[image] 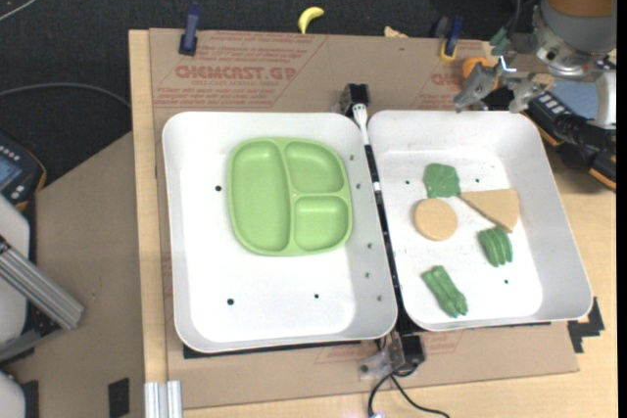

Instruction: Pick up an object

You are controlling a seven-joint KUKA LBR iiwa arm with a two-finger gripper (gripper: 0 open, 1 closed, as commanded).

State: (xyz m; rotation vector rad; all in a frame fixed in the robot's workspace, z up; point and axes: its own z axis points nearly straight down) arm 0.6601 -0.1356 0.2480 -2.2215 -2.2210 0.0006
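Observation:
The right bin (549, 210) holds several small food-like items. A green leafy piece (442, 179) lies by a round tan disc (436, 219) and a tan wedge (495, 208). Two more green pieces (497, 247) (445, 292) rest nearer the front. My gripper (494, 91) hangs over the bin's far rim at the upper right, above and apart from all the items. Its fingers are spread open with nothing between them.
The left bin (196, 240) carries a green divided plate (290, 196). A black hinge strip (370, 181) runs between the bins. Blue clamps (189, 28) (451, 34) hold the cardboard base, and a yellow banana (311, 17) lies on the dark floor beyond it.

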